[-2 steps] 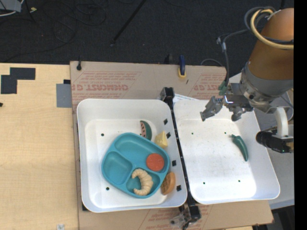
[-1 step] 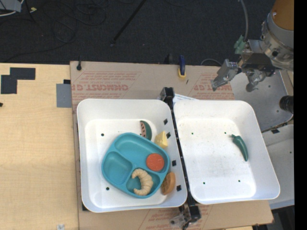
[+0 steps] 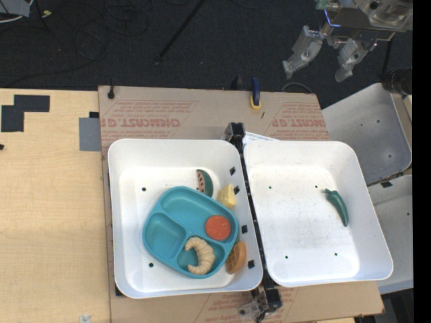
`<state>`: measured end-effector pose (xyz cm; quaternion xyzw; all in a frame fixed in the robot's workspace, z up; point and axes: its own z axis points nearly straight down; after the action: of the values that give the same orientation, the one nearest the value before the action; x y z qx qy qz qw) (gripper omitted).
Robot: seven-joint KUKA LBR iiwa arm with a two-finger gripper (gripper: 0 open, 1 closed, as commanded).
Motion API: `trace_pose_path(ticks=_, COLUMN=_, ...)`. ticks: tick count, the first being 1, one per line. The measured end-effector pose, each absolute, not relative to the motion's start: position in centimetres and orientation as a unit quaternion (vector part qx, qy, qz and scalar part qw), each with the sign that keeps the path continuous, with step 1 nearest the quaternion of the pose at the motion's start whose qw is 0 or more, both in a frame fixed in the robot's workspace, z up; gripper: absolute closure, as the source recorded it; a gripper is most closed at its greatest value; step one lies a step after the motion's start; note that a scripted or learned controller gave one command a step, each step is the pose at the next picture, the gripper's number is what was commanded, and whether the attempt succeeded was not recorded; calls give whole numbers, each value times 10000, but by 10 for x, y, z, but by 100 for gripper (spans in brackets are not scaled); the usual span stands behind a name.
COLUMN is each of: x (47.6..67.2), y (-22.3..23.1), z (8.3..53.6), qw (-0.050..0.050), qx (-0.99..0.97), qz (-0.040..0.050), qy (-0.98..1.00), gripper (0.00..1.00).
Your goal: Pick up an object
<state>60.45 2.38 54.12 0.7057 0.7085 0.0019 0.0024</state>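
Note:
My gripper (image 3: 324,60) hangs high at the top right, above and behind the right bin (image 3: 367,180), with its two fingers spread apart and nothing between them. A green pepper-like object (image 3: 338,206) lies near the right wall of the right bin. In the left bin (image 3: 121,200) rests a teal divided tray (image 3: 161,237) holding a red round piece (image 3: 218,228) and a beige croissant (image 3: 199,255). A watermelon slice (image 3: 203,181), a yellow piece (image 3: 227,196) and a brown pastry (image 3: 236,258) lie beside the tray.
The two bins sit on a cardboard sheet (image 3: 168,116) over a wooden bench (image 3: 47,207). A blue and yellow clamp (image 3: 256,94) stands at the cardboard's back edge. A grey metal plate (image 3: 377,123) lies to the right of the bins.

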Motion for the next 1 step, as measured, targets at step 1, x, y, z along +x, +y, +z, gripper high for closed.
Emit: trace_pose_path(ticks=1, x=551, y=-69, z=441, qw=-49, qx=7105, qz=-58, qy=7036, gripper=0)
